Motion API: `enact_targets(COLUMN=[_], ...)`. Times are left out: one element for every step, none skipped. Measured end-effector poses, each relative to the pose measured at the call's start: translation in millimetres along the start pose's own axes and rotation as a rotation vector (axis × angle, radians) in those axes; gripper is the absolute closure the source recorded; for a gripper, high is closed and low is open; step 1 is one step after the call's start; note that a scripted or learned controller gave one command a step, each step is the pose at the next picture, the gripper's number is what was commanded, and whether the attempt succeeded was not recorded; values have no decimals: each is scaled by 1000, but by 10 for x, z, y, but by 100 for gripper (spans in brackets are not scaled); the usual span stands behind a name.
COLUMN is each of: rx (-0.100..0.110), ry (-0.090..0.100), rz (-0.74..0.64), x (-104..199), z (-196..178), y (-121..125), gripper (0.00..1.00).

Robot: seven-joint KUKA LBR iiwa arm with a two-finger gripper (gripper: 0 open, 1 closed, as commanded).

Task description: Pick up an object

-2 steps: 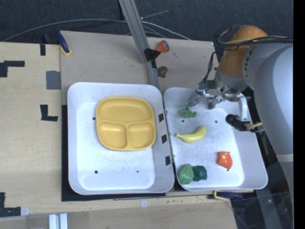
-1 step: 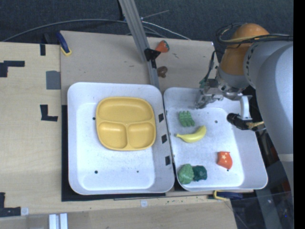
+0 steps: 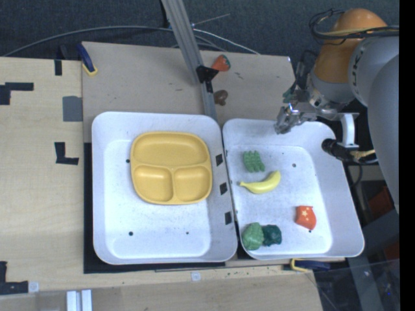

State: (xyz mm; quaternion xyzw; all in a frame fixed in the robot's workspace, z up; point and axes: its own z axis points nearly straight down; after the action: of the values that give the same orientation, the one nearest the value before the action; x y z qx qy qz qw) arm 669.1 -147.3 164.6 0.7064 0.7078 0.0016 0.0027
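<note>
I see the gripper (image 3: 283,126) over the right bin's (image 3: 337,235) far rim; I cannot tell its jaw state. Below it lie green piece (image 3: 253,161), banana (image 3: 262,183), red piece (image 3: 306,217), green lump (image 3: 260,236). Left bin (image 3: 107,238) holds yellow tray (image 3: 172,166).

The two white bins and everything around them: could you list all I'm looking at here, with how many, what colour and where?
Bins: two, white, side by side on the bench.
Divided plate: one, yellow, in the left bin.
Banana: one, yellow, middle of the right bin.
Ridged green item: one, just above the banana.
Green lumps: two, light and dark, right bin's near-left corner.
Red item: one, right bin's near-right part.
Metal pole: one, grey, behind the bins.
Arm: one, grey and orange, at right.
Gripper: one, over the right bin's far edge.
</note>
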Motion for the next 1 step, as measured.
enact_targets(rx=[1], ry=[0], rz=[1], x=[-55], z=[-572], y=[-65], gripper=[100])
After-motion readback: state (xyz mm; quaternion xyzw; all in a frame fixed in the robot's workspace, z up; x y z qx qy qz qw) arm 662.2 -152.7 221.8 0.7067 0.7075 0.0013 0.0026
